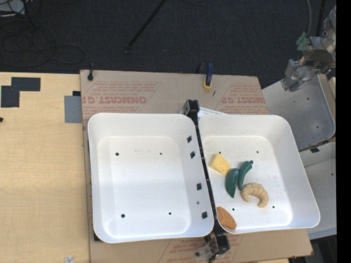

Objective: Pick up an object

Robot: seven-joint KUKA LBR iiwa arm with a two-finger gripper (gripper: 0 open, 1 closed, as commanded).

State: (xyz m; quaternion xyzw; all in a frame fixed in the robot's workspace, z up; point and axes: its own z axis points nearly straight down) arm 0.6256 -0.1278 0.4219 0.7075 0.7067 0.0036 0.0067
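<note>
End effector (293, 76) at top-right edge — partly cut off, grip state can't tell; croissant (256, 193) in right bin (299, 147).

Bench surroundings, non-task items.
Brown cardboard sheet (142, 95) lies under both bins, printed lettering upside down. Blue-and-yellow clamp (208, 76) at its far edge. Black cables (33, 4) on dark floor.
</note>
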